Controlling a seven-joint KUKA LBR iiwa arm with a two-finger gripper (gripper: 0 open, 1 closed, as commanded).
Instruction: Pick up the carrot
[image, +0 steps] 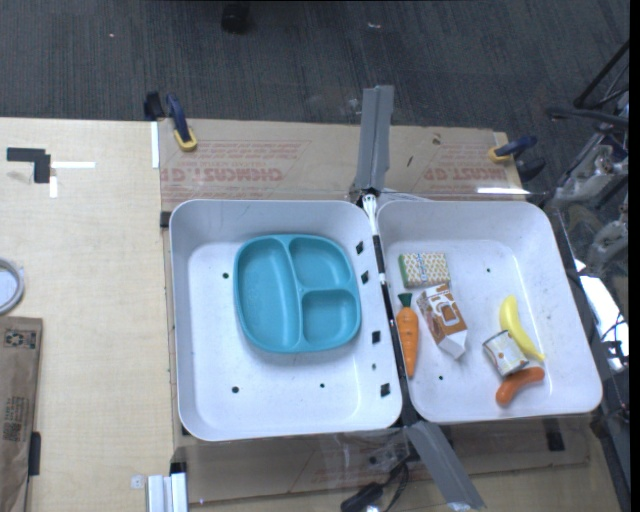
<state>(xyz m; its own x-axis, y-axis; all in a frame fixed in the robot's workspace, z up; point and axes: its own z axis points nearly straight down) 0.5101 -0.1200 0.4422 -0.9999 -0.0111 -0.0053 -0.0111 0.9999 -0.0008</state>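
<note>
An orange carrot (408, 337) with a green top lies in the right bin (560, 250), against its left wall, pointing toward the front. A small carton (442, 320) rests just to its right.
The right bin also holds a green-edged packet (424, 267), a banana (519, 326), a small can (503, 353) and an orange sausage-like piece (519, 386). A teal divided plate (297, 292) sits in the left bin (200, 330). Clamps (180, 122) stand at the bench's back edge.
</note>
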